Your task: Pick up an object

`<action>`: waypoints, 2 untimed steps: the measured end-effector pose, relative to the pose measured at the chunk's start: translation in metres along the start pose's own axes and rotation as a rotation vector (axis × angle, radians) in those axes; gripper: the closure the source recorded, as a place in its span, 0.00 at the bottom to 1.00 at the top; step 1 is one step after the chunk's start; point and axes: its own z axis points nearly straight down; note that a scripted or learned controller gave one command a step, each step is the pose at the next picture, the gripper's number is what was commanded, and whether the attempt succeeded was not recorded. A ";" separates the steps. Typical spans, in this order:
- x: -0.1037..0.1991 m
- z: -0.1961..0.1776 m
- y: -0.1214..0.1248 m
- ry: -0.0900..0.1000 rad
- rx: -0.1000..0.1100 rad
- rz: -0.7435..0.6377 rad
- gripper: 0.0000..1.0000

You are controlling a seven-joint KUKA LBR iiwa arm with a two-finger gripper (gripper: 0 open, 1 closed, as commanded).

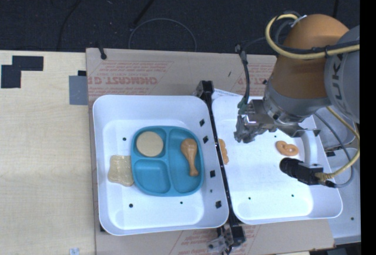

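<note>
My gripper (245, 132) hangs over the upper left part of the right bin (264, 201), seen from above. A small orange pretzel-like piece (286, 147) lies in the right bin, to the right of the gripper. Another small orange piece (223, 151) sits at the right bin's left wall, below and left of the gripper. In the left bin (117, 113) a blue divided tray (154, 180) carries a round tan cookie (149, 143) and a brown drumstick (190, 155). A pale slice of toast (121, 170) lies left of the tray.
A black divider (214, 154) runs between the two bins. The lower half of the right bin floor is bare white. Brown cardboard (153, 69) lies under both bins, and the arm's orange band (305, 54) looms over the right bin's upper right.
</note>
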 end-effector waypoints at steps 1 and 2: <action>0.059 0.014 -0.003 0.001 0.003 -0.001 1.00; 0.112 0.014 0.000 0.000 0.001 0.000 1.00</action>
